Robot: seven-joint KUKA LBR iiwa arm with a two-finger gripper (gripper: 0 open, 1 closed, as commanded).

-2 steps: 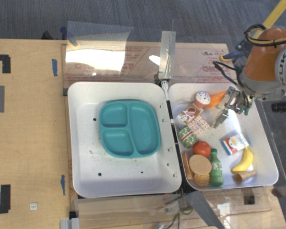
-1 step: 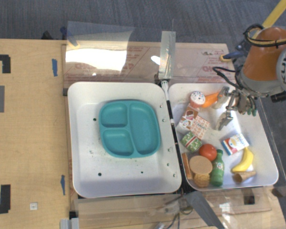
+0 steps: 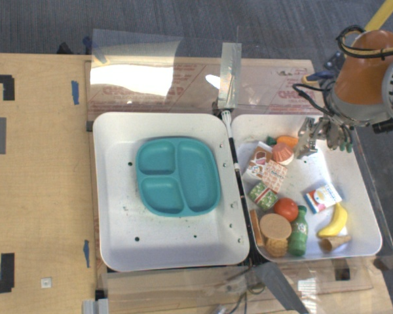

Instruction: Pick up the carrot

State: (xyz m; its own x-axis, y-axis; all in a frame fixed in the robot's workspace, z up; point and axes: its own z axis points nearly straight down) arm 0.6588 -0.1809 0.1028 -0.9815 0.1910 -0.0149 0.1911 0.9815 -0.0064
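The carrot (image 3: 286, 140) is a small orange piece with a green top, lying near the back of the right bin (image 3: 363, 195). A pinkish-brown toy (image 3: 283, 154) lies against its front side. My gripper (image 3: 312, 138) hangs over the back of the same bin, just right of the carrot, under the orange wrist band (image 3: 367, 67). Nothing shows as held.
A teal divided plate (image 3: 179, 175) lies in the left bin (image 3: 111, 195). The right bin also holds a milk carton (image 3: 265, 169), tomato (image 3: 287, 208), green bottle (image 3: 299, 235), round cookie (image 3: 275, 228), banana (image 3: 335, 221) and a small box (image 3: 322, 197). A clear divider (image 3: 229, 77) stands behind the bins.
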